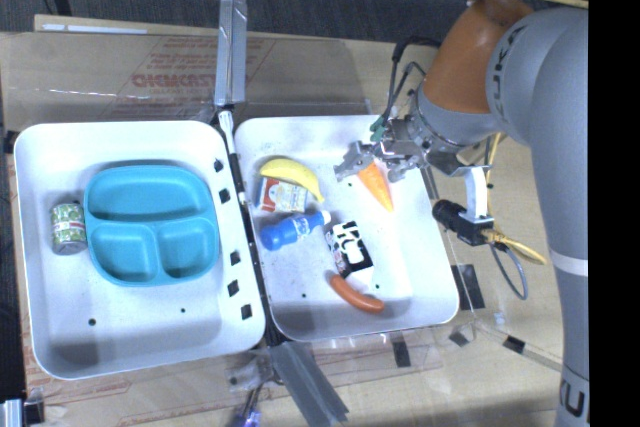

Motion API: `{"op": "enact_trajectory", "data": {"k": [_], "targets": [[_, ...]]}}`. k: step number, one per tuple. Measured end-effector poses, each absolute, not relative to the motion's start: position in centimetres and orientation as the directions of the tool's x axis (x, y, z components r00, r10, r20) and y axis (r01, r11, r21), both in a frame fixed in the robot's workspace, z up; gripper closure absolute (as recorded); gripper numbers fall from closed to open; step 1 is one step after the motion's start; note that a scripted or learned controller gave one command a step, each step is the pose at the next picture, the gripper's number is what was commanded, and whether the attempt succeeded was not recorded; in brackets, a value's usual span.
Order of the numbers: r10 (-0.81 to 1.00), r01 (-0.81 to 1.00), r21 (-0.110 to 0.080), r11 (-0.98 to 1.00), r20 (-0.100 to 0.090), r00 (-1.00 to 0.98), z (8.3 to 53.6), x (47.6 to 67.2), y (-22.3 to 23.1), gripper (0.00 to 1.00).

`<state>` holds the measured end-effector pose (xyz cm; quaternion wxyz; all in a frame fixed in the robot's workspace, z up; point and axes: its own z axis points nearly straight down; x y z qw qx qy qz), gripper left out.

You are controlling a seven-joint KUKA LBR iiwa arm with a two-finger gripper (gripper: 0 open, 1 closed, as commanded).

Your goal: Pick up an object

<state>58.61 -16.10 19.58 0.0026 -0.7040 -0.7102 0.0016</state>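
In the right bin (425, 300), my gripper (376, 162) hangs over the upper right part. An orange carrot (378, 188) sticks out from between its fingers, pointing down and to the right, and the fingers are shut on its thick end. Left of it lies a yellow banana (291, 177) over a red and white packet (281, 201). Below those lie a blue bottle (291, 230), a black and white box (348, 248) and a brown-red sausage (357, 294).
The left bin (130, 340) holds a blue divided tray (152, 220) and a small green can (67, 225) by its left wall. A metal post (230, 55) stands at the back between the bins. Cables and a black connector (458, 219) hang right of the right bin.
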Motion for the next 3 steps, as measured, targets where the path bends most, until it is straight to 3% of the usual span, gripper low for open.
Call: {"op": "enact_trajectory", "data": {"k": [1,2,3], "targets": [[1.000,1.000,-0.004,-0.026,0.000,0.026,11.6,63.0,-20.9,0.00],[1.000,1.000,0.000,-0.012,0.001,0.012,9.2,64.2,-20.5,0.00],[1.000,1.000,-0.001,-0.005,0.000,0.005,10.3,64.3,-20.3,1.00]]}}
